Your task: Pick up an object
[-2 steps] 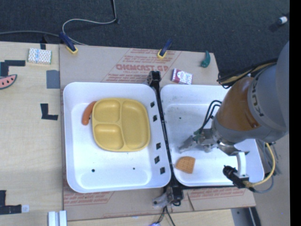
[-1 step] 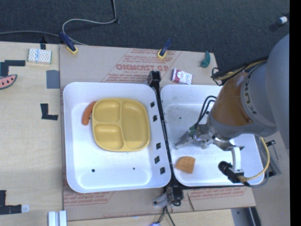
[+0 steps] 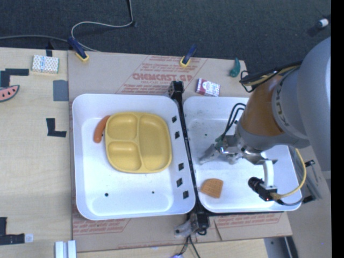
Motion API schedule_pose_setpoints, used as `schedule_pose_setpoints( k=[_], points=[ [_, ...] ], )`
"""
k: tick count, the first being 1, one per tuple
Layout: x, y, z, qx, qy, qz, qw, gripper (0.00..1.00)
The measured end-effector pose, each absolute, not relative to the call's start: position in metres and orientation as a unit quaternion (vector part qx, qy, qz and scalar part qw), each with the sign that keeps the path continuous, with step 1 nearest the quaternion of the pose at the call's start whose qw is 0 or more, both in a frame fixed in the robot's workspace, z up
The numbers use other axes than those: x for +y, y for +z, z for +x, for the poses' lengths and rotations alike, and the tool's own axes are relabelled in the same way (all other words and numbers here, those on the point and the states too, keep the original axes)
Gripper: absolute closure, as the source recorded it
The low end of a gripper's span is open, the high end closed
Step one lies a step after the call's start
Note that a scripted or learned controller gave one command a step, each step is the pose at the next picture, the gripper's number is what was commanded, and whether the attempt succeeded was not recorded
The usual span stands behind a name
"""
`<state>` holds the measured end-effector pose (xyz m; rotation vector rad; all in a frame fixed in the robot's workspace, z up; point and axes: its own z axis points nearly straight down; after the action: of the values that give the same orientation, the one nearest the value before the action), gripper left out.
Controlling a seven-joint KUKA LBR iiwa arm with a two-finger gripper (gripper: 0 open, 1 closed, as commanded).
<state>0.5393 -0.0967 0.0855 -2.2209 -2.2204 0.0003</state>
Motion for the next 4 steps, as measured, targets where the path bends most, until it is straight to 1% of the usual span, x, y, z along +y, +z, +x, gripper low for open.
schedule_pose_setpoints(
  k=[1,2,3,4],
  points=[
    [-0.097,0.095,0.54,-0.707,-0.0001,-0.707,-0.002,1.0],
    [-0.097,0.095,0.54,-0.707,-0.0001,-0.707,-0.002,0.0],
    [-0.098,0.086,0.509,-0.707,-0.0015,-0.707,-0.003,0.0],
    [-0.099,0.086,0.565,-0.708,-0.0009,-0.707,-0.002,0.0]
  ],
)
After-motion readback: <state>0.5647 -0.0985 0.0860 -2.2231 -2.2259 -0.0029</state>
